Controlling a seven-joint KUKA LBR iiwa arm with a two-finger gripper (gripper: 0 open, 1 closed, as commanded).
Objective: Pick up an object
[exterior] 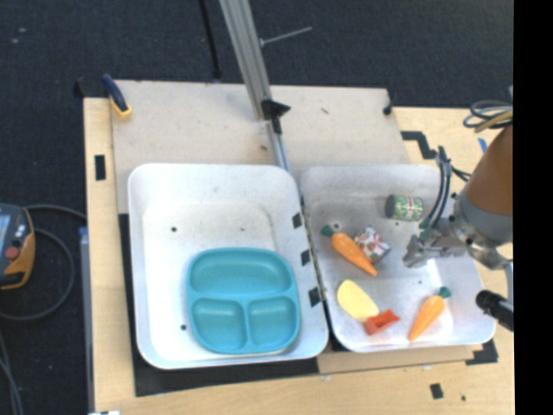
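Observation:
The right bin (346,188) holds several small objects: a green can (404,207) on its side near the back, an orange carrot (353,251) in the middle, a crumpled red and white wrapper (373,243) beside it, a yellow lemon-like piece (356,300), a small red block (381,322) and a second carrot (427,316) near the front right. My gripper (420,254) hangs over the right side of this bin, between the can and the second carrot, close to the bin floor. Nothing shows between its fingers.
The left bin (173,197) holds a blue divided tray (244,299). A metal post (251,59) rises from the bench behind the bins. A blue and yellow clamp (116,95) sits at the bench's back left corner. Cables (442,188) trail down beside the wrist.

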